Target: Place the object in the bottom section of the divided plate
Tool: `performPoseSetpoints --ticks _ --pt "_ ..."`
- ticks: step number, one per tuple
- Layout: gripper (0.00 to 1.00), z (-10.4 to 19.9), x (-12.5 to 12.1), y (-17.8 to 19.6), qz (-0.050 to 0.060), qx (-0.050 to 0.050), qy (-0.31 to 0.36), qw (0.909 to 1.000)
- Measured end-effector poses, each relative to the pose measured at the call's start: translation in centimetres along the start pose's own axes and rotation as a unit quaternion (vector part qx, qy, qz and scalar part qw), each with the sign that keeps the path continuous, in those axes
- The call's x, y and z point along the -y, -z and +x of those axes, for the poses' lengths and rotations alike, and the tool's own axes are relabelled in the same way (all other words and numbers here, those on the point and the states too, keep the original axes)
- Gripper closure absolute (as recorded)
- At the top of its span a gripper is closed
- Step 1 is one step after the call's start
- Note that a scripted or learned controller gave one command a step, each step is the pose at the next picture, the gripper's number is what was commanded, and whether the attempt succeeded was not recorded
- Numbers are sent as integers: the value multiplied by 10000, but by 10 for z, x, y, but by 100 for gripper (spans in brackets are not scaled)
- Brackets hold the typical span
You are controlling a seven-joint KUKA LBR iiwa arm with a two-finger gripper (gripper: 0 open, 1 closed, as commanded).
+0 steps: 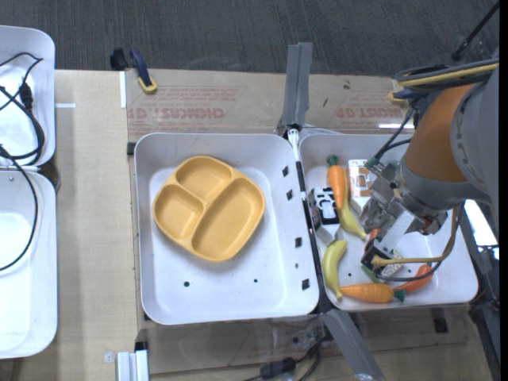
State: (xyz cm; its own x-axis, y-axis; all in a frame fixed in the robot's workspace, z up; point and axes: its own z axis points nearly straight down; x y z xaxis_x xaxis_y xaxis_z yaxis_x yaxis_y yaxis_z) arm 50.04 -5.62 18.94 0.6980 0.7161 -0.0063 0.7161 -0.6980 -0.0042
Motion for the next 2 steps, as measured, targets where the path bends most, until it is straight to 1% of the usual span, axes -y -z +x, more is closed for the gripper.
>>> performPoseSetpoints --ticks 1,2 --pt "100 52 33 24 -12 -8 743 9972" --pt "100 75 60 1 -1 -2 -18 10000"
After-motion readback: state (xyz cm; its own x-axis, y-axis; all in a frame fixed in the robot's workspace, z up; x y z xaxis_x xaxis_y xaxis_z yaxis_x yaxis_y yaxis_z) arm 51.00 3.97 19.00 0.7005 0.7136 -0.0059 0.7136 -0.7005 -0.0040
